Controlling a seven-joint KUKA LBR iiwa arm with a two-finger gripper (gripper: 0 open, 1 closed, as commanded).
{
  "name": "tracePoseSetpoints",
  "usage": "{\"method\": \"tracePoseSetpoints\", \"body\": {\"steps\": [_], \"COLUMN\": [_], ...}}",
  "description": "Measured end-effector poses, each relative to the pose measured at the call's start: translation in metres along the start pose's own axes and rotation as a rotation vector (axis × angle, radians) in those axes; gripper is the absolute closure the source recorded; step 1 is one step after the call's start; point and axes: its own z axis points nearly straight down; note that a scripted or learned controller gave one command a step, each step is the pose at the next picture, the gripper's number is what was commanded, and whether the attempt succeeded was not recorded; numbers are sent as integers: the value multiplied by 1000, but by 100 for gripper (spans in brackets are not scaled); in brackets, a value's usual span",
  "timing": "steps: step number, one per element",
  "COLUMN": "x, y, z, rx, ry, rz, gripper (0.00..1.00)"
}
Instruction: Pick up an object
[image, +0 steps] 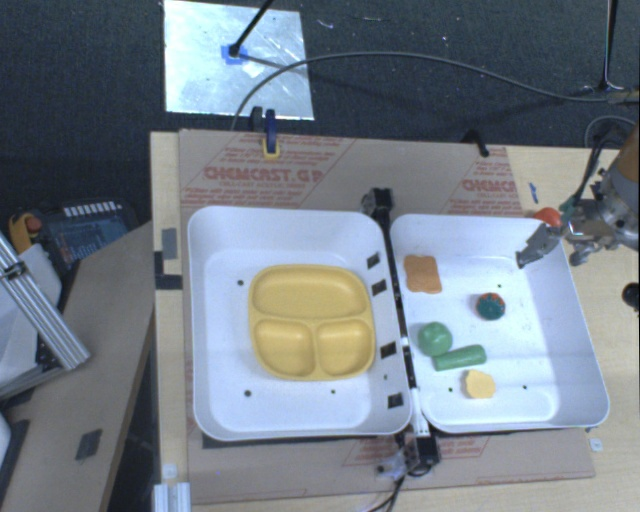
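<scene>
The right white bin (560, 400) holds several small objects: an orange flat piece (423, 274), a teal ball with a red spot (490, 306), a green ball (434, 338), a green cylinder (459, 356) and a small yellow piece (480, 384). My gripper (556, 245) hangs above the bin's upper right corner, well right of the orange piece and above the teal ball. Its two fingers stand spread apart with nothing between them.
The left white bin (215, 300) holds a yellow divided tray (310, 320). A black divider (392, 310) runs between the bins. A blue-and-yellow clamp (269, 133) sits at the back edge of the board. A metal rail (40, 310) lies at the left.
</scene>
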Motion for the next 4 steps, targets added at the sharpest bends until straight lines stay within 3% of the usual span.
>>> {"method": "tracePoseSetpoints", "body": {"steps": [1,3,4], "x": [1,9,9], "y": [3,13,14], "z": [-7,113,146], "rx": [-11,-9,-9], "ry": [-3,-2,-2], "rz": [-3,-6,-4], "gripper": [0,0,0]}}
